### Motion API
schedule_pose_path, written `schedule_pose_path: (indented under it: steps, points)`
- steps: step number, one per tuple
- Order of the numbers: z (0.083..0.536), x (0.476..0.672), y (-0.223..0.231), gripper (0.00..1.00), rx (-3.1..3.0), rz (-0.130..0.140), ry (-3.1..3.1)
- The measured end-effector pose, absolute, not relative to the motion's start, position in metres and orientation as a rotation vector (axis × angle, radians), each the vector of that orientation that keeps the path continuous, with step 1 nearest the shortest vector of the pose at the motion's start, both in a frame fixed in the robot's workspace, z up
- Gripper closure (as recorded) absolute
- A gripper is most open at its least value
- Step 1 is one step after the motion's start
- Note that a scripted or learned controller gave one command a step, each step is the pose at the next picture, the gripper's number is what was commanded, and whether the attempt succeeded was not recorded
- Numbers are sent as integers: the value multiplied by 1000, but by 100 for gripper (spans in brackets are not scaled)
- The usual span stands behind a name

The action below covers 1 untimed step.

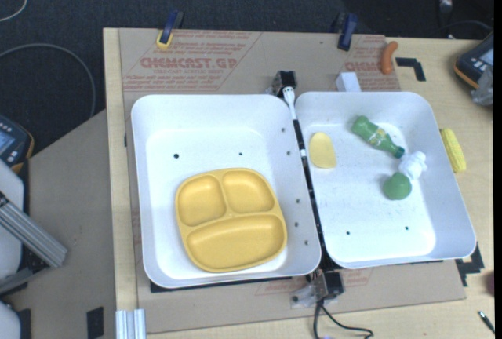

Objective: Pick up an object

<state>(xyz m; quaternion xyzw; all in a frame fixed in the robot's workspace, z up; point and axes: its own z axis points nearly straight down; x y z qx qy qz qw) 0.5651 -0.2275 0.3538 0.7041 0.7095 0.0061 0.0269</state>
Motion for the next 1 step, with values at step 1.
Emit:
schedule_pose_path:
  steps: [1]
  points:
    - [365,566,-228,100,2171,21,2188]
